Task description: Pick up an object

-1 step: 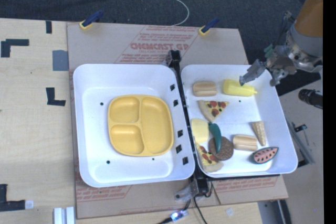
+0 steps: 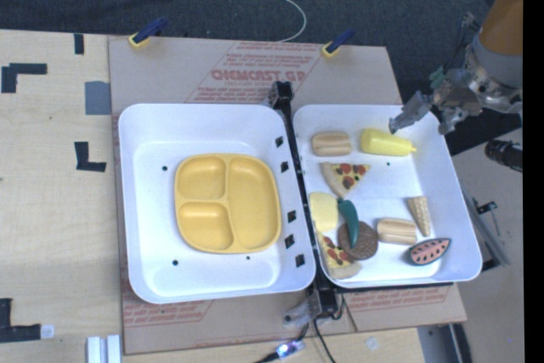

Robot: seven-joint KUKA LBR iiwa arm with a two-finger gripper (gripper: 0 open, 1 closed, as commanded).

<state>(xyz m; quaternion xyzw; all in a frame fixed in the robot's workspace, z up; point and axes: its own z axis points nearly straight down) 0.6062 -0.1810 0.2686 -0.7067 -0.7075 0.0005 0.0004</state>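
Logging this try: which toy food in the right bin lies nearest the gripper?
The yellow corn piece, at the bin's far edge right beside the gripper; the other foods lie farther left or nearer the camera.

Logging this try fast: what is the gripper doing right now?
Gripper: above the right bin's far right corner, holding nothing; open or shut cannot be told.

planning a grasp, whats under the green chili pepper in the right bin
The green chili pepper lies across a round brown patty and touches the yellow cheese piece. What the patty covers cannot be seen.
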